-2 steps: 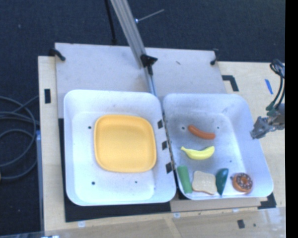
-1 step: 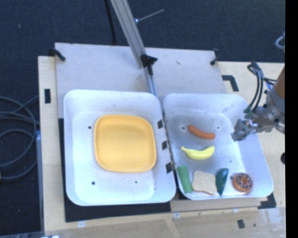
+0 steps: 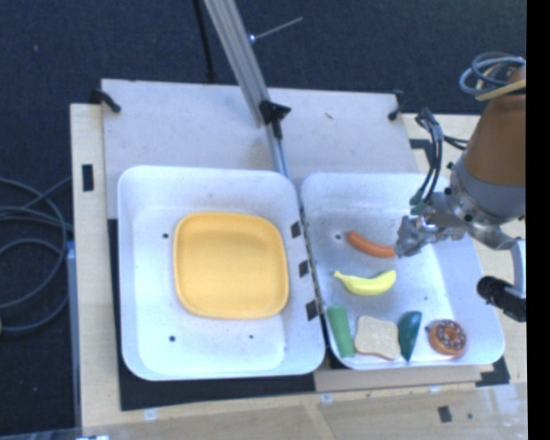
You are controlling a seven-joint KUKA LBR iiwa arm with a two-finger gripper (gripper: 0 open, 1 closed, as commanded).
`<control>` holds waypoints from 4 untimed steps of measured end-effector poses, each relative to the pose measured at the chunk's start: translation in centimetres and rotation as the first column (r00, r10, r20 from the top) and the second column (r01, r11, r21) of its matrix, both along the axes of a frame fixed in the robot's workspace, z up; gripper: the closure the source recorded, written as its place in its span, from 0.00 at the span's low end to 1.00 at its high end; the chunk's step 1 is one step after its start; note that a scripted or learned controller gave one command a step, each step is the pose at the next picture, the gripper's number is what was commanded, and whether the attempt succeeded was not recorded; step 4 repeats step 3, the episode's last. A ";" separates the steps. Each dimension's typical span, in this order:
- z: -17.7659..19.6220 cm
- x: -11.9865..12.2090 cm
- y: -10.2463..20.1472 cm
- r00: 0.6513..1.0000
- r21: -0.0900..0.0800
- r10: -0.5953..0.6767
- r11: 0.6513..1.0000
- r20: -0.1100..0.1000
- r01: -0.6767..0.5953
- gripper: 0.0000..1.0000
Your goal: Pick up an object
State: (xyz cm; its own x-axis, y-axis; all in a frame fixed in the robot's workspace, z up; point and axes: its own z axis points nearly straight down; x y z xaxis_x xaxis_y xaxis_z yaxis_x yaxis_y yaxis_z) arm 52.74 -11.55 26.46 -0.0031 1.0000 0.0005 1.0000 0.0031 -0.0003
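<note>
Arm reaches in from right, pincer (image 3: pixel 409 237) beside sausage (image 3: pixel 370 244).

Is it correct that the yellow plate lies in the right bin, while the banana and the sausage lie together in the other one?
Not quite. The camera view shows the yellow plate in the left bin; the banana and the sausage lie together in the other one.

A robotics lab — a pale wooden bench (image 3: pixel 92 273) on dark carpet bears two white bins (image 3: pixel 137 246), toy food pieces, a slanted metal pole (image 3: pixel 234 44), and loose cables (image 3: pixel 23 236) — plus an industrial arm (image 3: pixel 495 154).
</note>
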 end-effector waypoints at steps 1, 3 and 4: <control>0.4 0.9 5.3 1.000 0.000 0.001 1.000 0.001 -0.001 1.00; -1.9 0.7 16.2 1.000 0.000 0.000 1.000 0.000 0.000 1.00; -1.9 0.7 16.2 1.000 0.000 0.000 1.000 0.000 0.000 1.00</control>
